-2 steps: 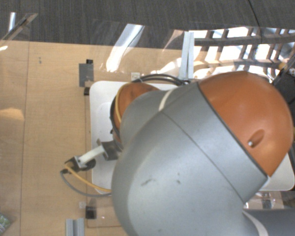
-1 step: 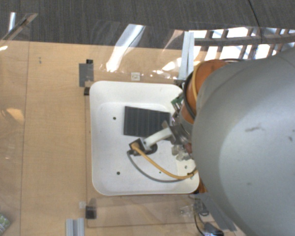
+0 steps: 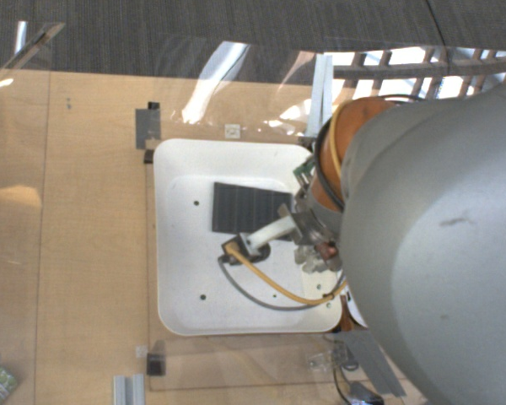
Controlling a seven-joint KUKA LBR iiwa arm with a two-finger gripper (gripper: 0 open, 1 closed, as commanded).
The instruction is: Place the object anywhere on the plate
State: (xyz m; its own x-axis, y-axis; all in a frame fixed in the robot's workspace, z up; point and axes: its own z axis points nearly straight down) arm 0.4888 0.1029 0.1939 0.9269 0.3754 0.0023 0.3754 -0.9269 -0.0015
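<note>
Across the right half of the frame, a bulky grey robot arm, slanting down toward the left, with an orange band above the wrist. Low over the right side of a shallow white plastic bin, the two-finger gripper. Wide, narrow or gripping something: cannot tell, too cluttered to read. In the bin's upper middle, just up-left of the gripper, a dark grey ribbed rectangular slab, lying flat on the bin floor. Beneath it all, a pale wooden bench.
</note>
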